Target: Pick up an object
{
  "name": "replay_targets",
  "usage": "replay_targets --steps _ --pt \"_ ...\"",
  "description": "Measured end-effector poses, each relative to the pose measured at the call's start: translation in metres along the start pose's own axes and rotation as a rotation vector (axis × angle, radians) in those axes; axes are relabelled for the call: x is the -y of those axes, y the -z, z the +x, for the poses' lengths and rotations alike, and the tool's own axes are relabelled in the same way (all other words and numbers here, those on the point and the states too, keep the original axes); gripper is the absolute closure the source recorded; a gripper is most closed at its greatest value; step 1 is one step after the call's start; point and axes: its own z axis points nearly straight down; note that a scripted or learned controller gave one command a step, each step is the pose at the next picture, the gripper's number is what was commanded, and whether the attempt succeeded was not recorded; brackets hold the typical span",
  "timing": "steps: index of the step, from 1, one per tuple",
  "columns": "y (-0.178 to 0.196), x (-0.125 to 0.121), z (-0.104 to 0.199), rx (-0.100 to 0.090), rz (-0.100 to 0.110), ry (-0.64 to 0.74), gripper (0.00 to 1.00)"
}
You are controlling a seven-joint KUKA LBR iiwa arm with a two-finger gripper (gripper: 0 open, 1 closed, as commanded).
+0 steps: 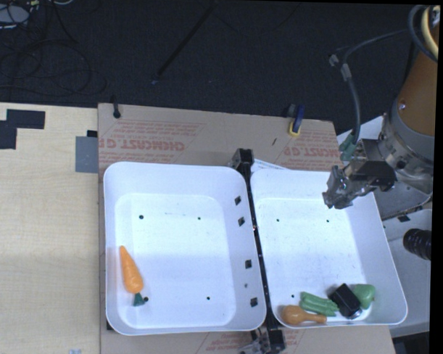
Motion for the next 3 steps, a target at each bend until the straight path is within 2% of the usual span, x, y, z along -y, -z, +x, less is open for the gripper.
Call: replay_targets --steps 1,2,3 --pt "0.009 0.0 0.001 0.001 0.003 0.007 1.0" --pt "-0.101 -0.163 0.023 0.0 0.001 -0.001 1.0" --pt "-0.068 -0.101 -0.008 -0.001 -0.001 -0.009 1.0"
